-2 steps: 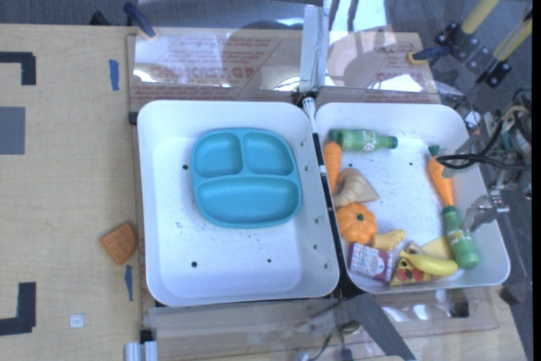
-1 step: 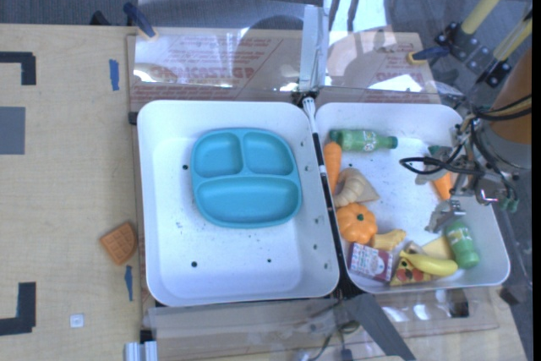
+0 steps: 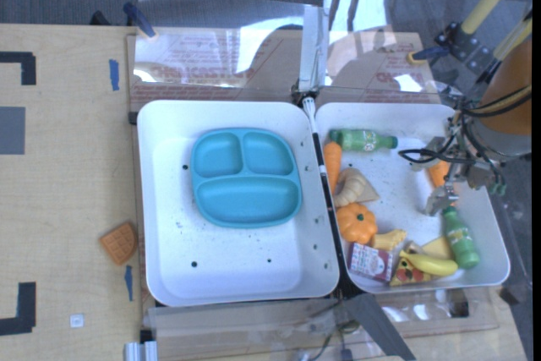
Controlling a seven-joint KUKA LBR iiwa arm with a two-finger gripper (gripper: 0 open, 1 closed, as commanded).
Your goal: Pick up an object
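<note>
since we could not tell if the gripper (image 3: 446, 197) held anything, we thought it should drop straight onto the green bottle (image 3: 460, 239).

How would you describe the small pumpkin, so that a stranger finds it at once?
Look in the right white bin, along its left wall beside the divider. Below the carrot and the beige cone-shaped piece sits the pumpkin. It alone is round, ribbed and orange with a green stem.

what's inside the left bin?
The left bin holds one blue divided plate, its three compartments bare, plus dark specks on the floor. Whatever lies under the plate is covered.
</note>
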